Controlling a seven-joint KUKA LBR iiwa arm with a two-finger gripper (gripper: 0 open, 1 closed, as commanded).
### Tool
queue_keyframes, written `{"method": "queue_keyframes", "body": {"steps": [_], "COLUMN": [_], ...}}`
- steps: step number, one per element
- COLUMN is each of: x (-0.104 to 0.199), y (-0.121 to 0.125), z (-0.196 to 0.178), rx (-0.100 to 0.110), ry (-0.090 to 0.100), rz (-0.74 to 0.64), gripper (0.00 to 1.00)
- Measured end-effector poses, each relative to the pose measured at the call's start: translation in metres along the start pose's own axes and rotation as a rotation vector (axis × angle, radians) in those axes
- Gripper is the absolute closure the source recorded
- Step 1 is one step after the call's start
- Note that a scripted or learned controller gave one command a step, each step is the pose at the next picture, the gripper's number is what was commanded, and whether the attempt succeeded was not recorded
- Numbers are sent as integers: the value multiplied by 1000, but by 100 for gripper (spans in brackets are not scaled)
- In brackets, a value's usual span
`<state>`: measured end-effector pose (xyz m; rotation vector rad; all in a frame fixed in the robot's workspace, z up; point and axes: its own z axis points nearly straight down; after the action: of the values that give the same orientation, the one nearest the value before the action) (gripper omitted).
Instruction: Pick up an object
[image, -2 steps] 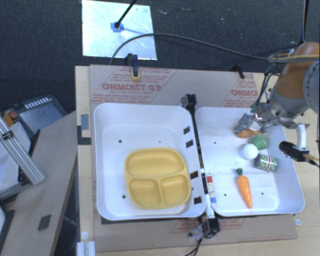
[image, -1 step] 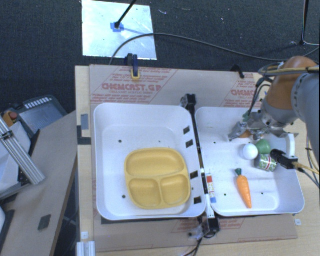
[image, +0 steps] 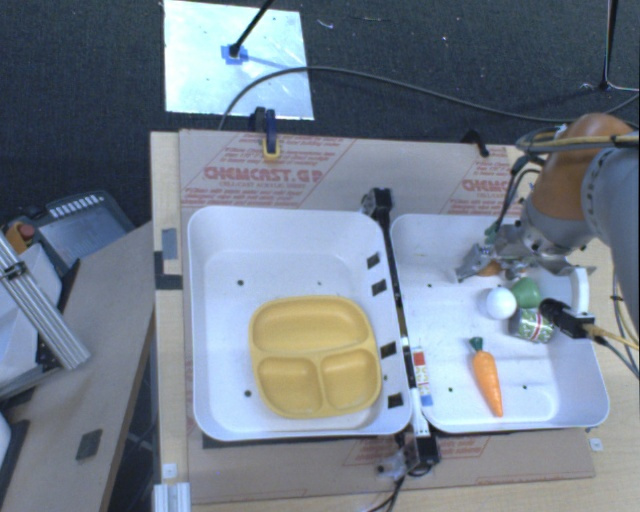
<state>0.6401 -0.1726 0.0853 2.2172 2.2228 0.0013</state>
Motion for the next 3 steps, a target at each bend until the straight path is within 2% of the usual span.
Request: {"method": "queue_keyframes", "body": {"steps": [1,3], "x": [0,-6], "y": [1,2], "z": [-11,-142], "rx": [-3,-7], "ry": [-1,-2], "rz": [-1,-2], "gripper": [100,100]}}
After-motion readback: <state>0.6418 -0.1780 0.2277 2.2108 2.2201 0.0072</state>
